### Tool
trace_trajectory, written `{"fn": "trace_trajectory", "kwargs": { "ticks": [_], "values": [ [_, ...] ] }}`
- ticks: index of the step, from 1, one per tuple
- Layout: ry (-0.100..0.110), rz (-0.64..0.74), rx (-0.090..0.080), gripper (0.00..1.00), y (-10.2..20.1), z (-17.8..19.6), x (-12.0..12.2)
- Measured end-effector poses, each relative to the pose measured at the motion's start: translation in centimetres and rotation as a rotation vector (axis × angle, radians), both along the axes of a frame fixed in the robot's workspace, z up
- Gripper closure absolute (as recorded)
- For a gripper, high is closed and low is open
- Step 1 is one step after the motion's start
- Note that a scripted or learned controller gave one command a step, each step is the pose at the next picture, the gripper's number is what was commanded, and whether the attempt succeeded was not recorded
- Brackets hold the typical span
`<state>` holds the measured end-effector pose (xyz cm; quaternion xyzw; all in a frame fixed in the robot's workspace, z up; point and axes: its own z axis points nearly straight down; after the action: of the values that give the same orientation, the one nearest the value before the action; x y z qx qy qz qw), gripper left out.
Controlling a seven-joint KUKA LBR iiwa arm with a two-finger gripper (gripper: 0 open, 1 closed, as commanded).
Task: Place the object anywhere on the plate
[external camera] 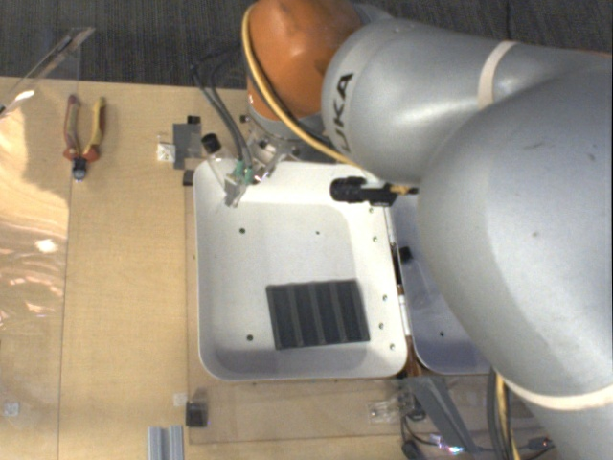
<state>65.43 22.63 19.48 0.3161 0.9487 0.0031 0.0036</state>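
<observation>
Bulky grey arm [498, 190], orange band [297, 41], black "KUKA" lettering, yellow and black cables.

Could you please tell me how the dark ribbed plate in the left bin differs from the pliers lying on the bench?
The plate is dark grey, while the pliers have red and yellow handles. The plate is a broad ribbed rectangle; the pliers are slim and long. The plate lies inside the left bin, whereas the pliers rest on the wooden bench outside it, towards the far left corner. Both lie flat, apart from the gripper.
</observation>
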Motion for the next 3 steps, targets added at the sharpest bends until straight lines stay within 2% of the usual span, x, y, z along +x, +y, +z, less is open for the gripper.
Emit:
{"fn": "trace_trajectory", "kwargs": {
  "ticks": [1, 2, 3],
  "values": [
    [0.006, -0.752, 0.002, 1.00, -0.5, 0.3, 0.8],
    [0.006, -0.752, 0.002, 0.00, -0.4, 0.3, 0.8],
    [0.008, -1.119, 0.005, 0.00, -0.5, -9.8, 1.4]
  ]
}}
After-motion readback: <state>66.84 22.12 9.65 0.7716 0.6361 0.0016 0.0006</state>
